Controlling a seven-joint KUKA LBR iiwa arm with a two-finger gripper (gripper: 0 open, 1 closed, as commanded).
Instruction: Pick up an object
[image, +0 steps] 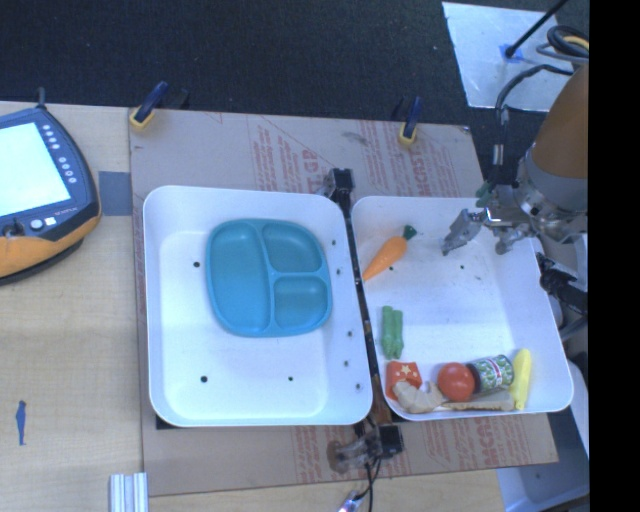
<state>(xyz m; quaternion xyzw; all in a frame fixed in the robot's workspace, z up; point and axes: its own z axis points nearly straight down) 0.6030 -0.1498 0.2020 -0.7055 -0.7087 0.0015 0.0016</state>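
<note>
Blue divided plate (268, 276) in left bin (175, 390), carrot (386, 254) top-left of right bin (520, 300), green can (492, 373) label unreadable, gripper (482, 234) fingers spread, holding nothing, above right bin's far side.

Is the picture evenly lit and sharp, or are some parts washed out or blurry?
In the camera view, the tablet screen at the left is blown out to plain white; the white bins are bright but keep their edges; the end effector looks soft, with a faint shadow on the right bin; the carrot and blue plate read clearly.
</note>
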